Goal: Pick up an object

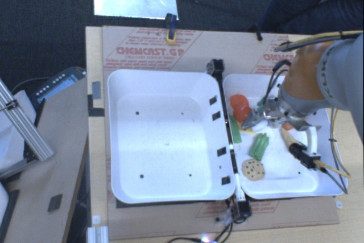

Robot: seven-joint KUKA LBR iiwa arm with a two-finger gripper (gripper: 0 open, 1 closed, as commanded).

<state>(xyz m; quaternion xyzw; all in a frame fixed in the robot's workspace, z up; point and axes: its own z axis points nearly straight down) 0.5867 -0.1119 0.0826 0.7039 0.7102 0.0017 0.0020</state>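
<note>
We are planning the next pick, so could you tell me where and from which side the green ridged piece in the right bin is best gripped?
I would grip the green ridged piece across its middle, coming straight down from above. It lies flat and slanted on the bin floor, long and narrow, so closing across the short width seems surest. The cookie sits just below its lower end, and the hand is near its upper end, so mid-length looks freest.

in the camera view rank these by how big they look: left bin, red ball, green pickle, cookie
1. left bin, by far the largest.
2. green pickle, the longest of the small items.
3. red ball and cookie look about alike, and the ball is partly hidden by the gripper, so no ranking between them.
</note>
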